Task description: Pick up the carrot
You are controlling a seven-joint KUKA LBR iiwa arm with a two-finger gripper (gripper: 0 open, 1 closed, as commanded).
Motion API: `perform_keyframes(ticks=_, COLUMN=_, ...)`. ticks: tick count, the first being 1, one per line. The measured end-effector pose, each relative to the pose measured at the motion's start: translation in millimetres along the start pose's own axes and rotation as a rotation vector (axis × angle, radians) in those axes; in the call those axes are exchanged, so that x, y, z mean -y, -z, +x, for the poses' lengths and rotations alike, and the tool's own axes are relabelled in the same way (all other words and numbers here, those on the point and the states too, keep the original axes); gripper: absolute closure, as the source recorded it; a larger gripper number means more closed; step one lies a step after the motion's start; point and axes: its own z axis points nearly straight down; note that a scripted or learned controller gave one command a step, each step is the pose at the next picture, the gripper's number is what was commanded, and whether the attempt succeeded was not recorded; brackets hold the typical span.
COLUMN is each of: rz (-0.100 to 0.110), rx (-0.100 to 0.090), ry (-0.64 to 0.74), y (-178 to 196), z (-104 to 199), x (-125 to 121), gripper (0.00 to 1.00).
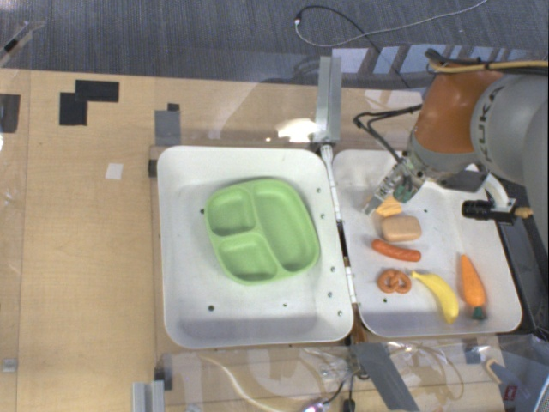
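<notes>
A robotics lab — taped bench (77, 256), loose cables (377, 33), white bins (249, 324).

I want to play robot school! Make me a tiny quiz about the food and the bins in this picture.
1. True or false: the carrot lies in the same bin as the green plate.
2. Which food lies right beside the pretzel? A) banana B) carrot C) cheese wedge
3. Fill in: the gripper hangs over the ____ bin, near the cheese wedge.

Key: 1. False, the carrot is in the right bin and the plate is in the left bin. 2. A. 3. right.
</notes>
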Motion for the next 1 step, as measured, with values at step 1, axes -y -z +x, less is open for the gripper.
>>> perform_keyframes(ticks=1, rz=0.0, rx=0.0, ry=0.0, y=0.2, z=-0.1, x=0.0, gripper=0.0)
